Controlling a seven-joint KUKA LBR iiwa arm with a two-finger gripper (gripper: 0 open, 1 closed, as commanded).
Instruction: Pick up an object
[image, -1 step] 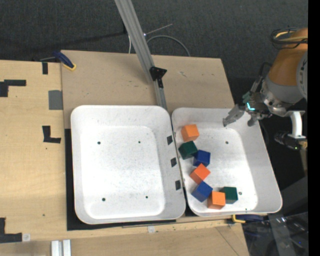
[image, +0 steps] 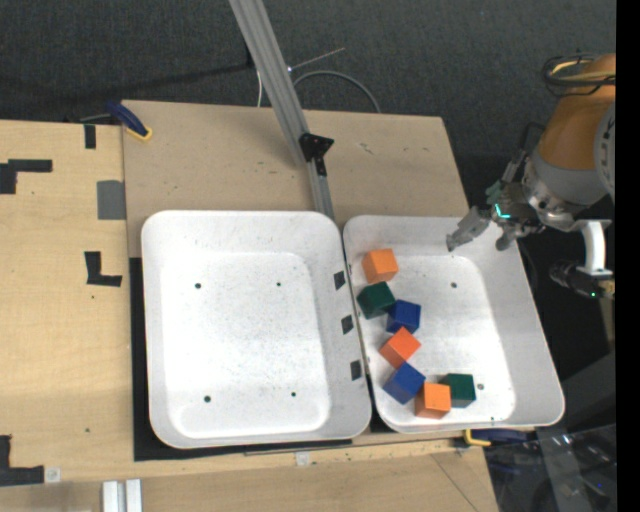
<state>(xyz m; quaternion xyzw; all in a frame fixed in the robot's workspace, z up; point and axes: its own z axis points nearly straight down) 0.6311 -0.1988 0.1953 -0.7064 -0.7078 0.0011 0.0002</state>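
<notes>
The gripper hovers over the far right corner of the right bin, jaws spread and holding nothing. Seven blocks lie in that bin; the orange block lies farthest.

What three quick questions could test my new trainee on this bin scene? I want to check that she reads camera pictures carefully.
1. True or false: every block lies in the right bin.
2. How many orange blocks are there?
3. Where is the gripper? A) over the left bin; B) above the right bin's far right corner; C) touching a block.

Key:
1. True.
2. Three: the far orange block, the middle orange block and the near orange block.
3. B.
</notes>
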